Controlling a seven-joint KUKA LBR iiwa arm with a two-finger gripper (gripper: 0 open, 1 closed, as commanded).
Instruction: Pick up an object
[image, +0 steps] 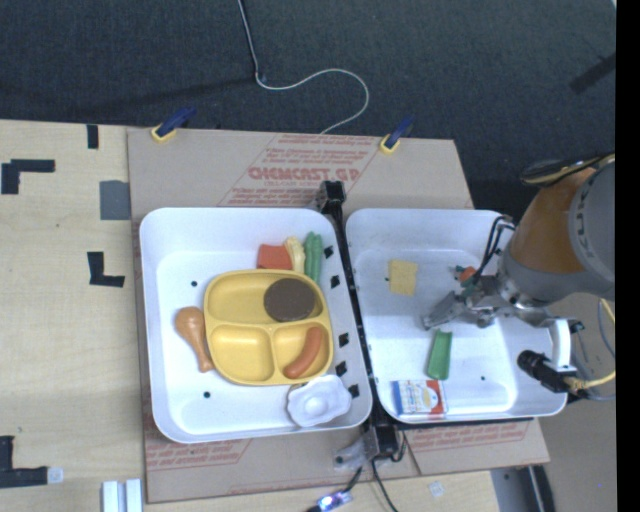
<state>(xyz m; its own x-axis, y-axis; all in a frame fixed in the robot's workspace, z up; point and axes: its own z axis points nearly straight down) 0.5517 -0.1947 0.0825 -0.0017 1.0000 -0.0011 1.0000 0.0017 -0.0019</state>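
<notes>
We cannot tell our gripper's (432, 320) opening; it hovers just above the green block (439, 354) in the right bin (500, 400).

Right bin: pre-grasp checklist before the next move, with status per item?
1. Gripper inside right bin: ok.
2. Nothing between the fingers: ok.
3. Green block close below the tips, not touching: ok.
4. Block clear of yellow square and small carton: ok.
5. Finger opening wide enough: cannot tell.
6. Tips centred over the block: not ok, they sit above its top end.
</notes>
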